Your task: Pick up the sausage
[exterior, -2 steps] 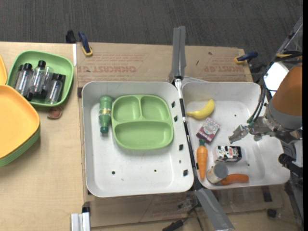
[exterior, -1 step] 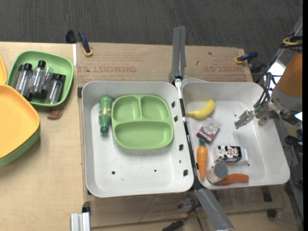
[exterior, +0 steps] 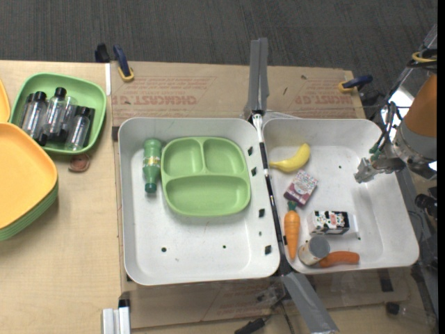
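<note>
Red print runs across the brown cardboard sheet [exterior: 208,92] that lies on the worktop beyond the far rims of the two bins. It sits upside down to the camera and is too faint to read with any certainty. The small pink packet [exterior: 302,186] and the black-and-white carton [exterior: 331,221] in the right bin carry printed designs, but no lettering on either can be made out.

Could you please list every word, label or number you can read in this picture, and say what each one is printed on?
"OHKCMZT": my best reading of the faint red print, upside down, on the brown cardboard sheet behind the bins; further red print toward its right end is too faint to read.
Small pink and white packet: print too small to read.
Black and white cow-patterned carton: print too small to read.
Clear bottles with black caps: no legible labels.
</note>
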`<state>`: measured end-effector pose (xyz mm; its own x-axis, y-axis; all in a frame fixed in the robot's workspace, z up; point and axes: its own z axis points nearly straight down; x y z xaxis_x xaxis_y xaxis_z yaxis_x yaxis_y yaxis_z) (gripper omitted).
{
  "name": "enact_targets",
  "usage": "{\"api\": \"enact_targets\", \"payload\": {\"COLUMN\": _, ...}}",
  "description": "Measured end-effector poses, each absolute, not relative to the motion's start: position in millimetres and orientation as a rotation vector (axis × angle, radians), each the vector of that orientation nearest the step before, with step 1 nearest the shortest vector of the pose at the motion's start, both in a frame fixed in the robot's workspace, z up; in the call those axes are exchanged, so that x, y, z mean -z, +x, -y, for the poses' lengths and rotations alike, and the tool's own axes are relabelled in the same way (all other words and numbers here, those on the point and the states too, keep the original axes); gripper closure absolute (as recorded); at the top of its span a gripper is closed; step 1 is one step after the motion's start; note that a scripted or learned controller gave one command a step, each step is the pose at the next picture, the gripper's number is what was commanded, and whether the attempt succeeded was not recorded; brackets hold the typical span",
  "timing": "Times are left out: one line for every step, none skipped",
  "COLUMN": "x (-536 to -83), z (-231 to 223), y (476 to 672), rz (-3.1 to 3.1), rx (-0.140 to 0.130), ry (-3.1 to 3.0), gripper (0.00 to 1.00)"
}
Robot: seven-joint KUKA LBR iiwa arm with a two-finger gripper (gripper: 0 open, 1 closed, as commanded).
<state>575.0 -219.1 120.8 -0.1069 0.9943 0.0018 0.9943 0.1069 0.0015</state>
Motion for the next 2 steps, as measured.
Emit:
{"api": "enact_targets", "payload": {"x": -181, "z": 223, "y": 527.1, "rz": 1.925, "rx": -0.003, "ry": -2.482, "gripper": 1.00}}
{"api": "enact_targets", "payload": {"x": -90, "z": 206, "y": 523.7, "rz": 1.523, "rx": -0.006, "ry": -2.744, "gripper": 1.00}}
